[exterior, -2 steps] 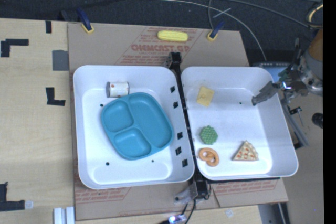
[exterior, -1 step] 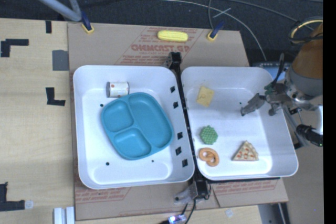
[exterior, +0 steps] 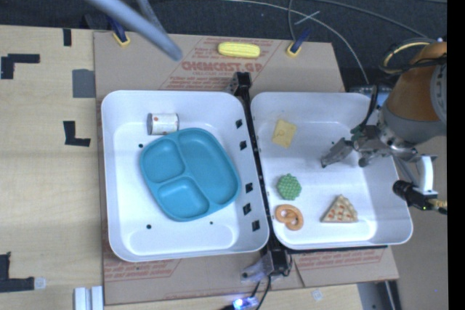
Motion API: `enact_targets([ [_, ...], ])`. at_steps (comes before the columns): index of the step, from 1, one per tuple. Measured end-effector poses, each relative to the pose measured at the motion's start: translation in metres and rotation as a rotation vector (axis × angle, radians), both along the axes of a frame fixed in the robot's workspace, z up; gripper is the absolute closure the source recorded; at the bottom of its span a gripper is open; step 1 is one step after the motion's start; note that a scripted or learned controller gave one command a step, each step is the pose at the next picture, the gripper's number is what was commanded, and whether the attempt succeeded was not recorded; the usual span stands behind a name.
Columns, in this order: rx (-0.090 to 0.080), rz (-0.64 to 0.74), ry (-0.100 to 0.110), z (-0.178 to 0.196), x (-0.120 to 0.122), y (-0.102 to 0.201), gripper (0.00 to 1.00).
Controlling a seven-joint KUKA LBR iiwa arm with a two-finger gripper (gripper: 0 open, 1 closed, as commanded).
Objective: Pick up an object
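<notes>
The right bin (exterior: 378, 232) holds a yellow cheese square (exterior: 284, 133), a green bumpy ball (exterior: 289, 186), a brown pretzel (exterior: 288, 216) and a pizza slice (exterior: 339, 210). My gripper (exterior: 347, 156) hangs over the right side of this bin, its dark fingers spread apart with nothing between them. It sits right of the cheese and above the pizza slice in the view. The grey arm with its orange band (exterior: 418, 94) comes in from the right.
The left bin (exterior: 116, 229) holds a blue divided plate (exterior: 190, 172) and a small white can (exterior: 163, 123) lying on its side. A yellow corn-like toy (exterior: 238, 50) lies on the cardboard behind the bins. Cables run across the back.
</notes>
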State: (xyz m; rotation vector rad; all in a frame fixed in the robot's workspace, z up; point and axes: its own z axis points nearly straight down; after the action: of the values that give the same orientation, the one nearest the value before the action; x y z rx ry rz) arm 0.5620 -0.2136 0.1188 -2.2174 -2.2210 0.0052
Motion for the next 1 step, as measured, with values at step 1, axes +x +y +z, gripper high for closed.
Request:
enact_targets([
  [1,0.000,0.001,-0.003,0.0125,0.0008,0.0003,1.00],
])
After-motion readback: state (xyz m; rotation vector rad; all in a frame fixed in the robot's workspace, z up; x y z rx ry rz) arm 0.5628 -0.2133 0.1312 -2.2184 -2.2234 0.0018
